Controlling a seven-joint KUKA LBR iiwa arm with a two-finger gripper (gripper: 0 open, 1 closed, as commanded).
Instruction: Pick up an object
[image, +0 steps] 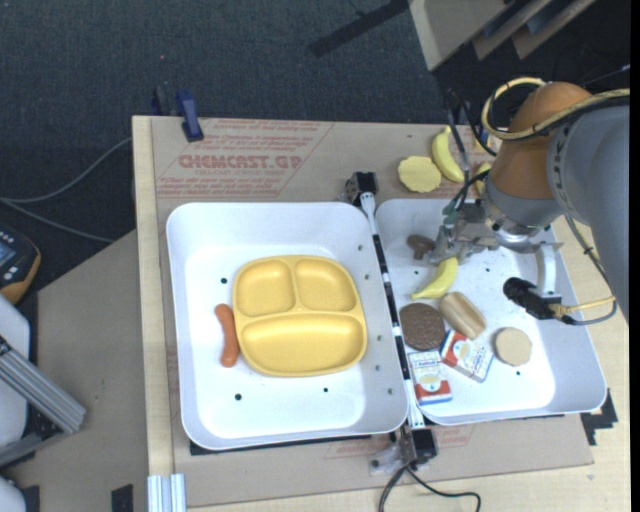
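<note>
My gripper (452, 240) hangs low over the back left part of the right bin (570, 385), under the orange band of the arm (525, 170). A small yellow banana (439, 280) lies just in front of it, its upper end close under the gripper. A small brown piece (421, 243) lies to the gripper's left. Nearer the front are a dark brown patty (422, 325), a hot dog bun (463, 313), a round tan cookie (513, 346) and two small red and white cartons (428, 377) (467, 356).
The left bin (195, 240) holds a yellow divided plate (298, 313) with an orange sausage (228, 334) beside it. On the bench behind the right bin lie a yellow slice (419, 174) and another banana (447, 155). A black clamp (360, 186) sits between the bins.
</note>
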